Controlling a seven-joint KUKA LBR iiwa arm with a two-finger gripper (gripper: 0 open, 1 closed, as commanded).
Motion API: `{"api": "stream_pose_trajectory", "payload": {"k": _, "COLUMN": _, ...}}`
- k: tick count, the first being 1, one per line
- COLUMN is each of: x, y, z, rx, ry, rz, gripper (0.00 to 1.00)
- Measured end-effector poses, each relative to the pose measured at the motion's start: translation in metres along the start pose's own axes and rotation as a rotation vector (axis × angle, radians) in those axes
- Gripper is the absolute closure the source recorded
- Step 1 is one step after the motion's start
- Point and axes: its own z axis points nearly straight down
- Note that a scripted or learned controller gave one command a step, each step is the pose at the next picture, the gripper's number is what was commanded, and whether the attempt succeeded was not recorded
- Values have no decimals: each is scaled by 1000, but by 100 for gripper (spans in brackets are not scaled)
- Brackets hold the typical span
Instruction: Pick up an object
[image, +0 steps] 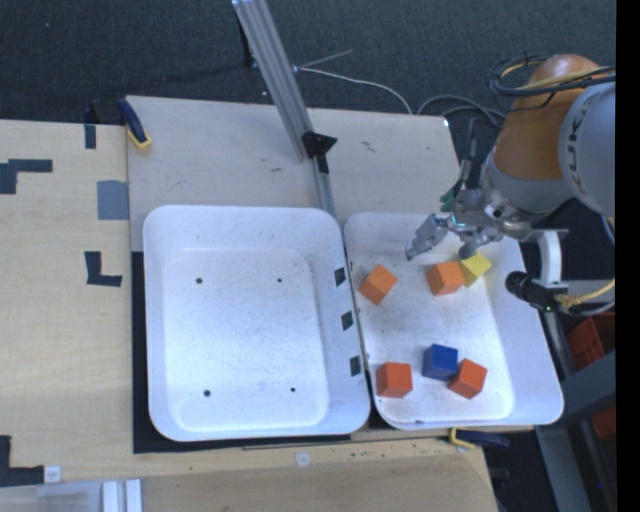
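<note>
Right bin, near edge: an orange cube, a blue cube and a second orange cube touching the blue one. Further back: a lone orange cube, then another orange cube with a yellow cube just beside it. Gripper poised above that far pair with fingers spread apart, nothing between them; left bin alongside.

Robotics lab, plywood bench with tape marks, two white bins, aluminium camera pole, loose cables
</note>
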Motion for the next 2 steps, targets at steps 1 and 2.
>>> {"api": "stream_pose_trajectory", "payload": {"k": 1, "x": -88, "y": 1, "z": 82, "rx": 7, "ry": -3, "rz": 8, "gripper": 0}}
{"api": "stream_pose_trajectory", "payload": {"k": 2, "x": -43, "y": 2, "z": 124, "rx": -1, "ry": -3, "rz": -1, "gripper": 0}}
